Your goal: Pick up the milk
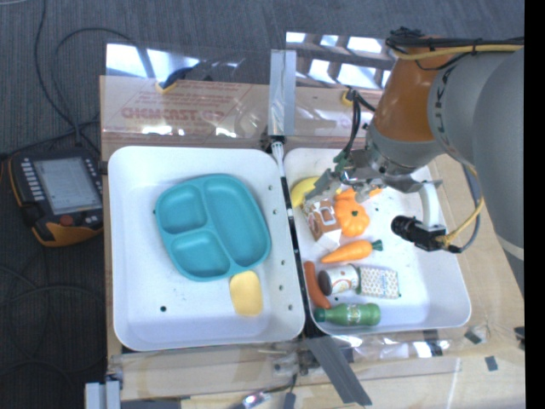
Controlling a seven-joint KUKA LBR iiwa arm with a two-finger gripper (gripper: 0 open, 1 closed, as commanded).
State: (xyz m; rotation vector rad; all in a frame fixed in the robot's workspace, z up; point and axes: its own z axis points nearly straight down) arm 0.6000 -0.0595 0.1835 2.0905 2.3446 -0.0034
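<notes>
While its label stays unreadable, the milk (324,220) sits under the gripper (343,180).

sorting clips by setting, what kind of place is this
Probably a robotics lab test bench, not a kitchen: an industrial arm over two white bins of toy food, a teach pendant on the carpet, and loose cables nearby.
</notes>
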